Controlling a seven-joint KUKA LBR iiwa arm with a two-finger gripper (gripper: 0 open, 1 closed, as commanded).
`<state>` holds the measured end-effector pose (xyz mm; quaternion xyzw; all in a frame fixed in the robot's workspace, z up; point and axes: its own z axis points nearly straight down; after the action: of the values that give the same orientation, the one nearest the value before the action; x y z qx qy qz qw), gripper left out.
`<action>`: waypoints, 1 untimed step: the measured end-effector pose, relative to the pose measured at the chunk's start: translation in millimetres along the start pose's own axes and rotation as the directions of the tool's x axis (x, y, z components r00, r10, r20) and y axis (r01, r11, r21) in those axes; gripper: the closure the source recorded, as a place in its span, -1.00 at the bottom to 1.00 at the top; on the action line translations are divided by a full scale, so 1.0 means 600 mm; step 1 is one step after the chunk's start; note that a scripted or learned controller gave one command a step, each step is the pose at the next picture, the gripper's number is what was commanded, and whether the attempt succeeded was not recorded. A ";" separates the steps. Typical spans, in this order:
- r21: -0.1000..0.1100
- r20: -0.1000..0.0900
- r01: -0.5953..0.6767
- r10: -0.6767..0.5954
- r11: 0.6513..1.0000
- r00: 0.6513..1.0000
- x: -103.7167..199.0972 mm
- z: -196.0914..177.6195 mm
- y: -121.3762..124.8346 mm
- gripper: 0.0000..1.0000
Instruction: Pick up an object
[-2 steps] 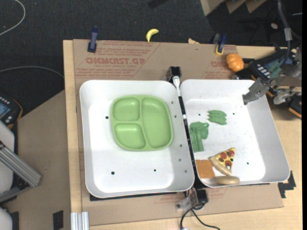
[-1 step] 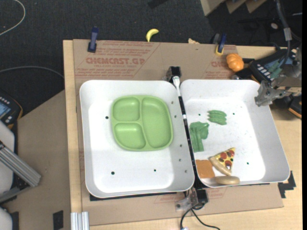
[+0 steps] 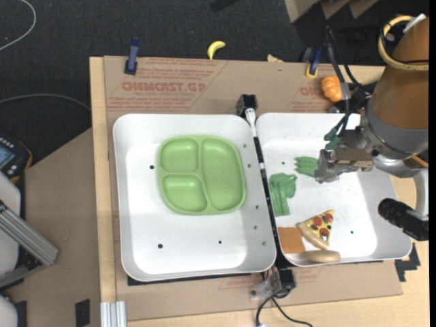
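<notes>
Cardboard sheeting covers the bench [image 3: 170,87], clamped along its far edge, probably so the two bins can't slide around. Nearest the camera, at about 5 o'clock in the right bin [image 3: 361,240], sit a toy pizza slice [image 3: 319,227], a tan bread-like piece [image 3: 317,255] and an orange-brown flat bit [image 3: 291,240], bunched against the near wall. Further back lies a green leafy toy [image 3: 283,188] by the divider, then a second green piece [image 3: 306,164] right at the gripper [image 3: 327,172], which hangs low over it. Honestly can't tell how it's set or whether it has anything. Left bin [image 3: 136,216] holds a green divided plate [image 3: 202,174], dead centre.
</notes>
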<state>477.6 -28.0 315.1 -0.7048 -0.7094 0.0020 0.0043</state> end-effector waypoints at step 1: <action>-0.016 0.001 0.002 -0.002 1.000 1.000 0.111 -0.086 0.004 1.00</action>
<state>480.0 38.2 366.7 -0.7041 -0.7101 -0.0032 -0.0017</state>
